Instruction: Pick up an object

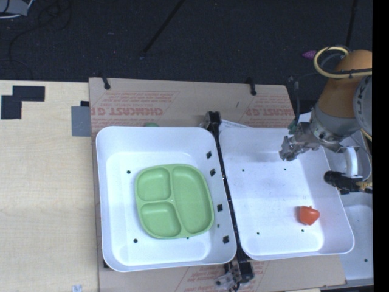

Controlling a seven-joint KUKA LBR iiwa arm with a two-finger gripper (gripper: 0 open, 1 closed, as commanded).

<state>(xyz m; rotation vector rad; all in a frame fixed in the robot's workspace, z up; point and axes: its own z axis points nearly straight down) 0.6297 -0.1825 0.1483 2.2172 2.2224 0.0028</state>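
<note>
Over the right bin's [340, 248] upper right corner you find the hand [290, 149] — whether it is open or closed cannot be told. Well apart, toward the bin's lower right, lies a small red object [308, 215] — untouched. A green divided plate [174, 200] fills the left bin [115, 157].

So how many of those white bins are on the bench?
2: the left bin holds a green divided plate; the right bin holds a small red object.
</note>
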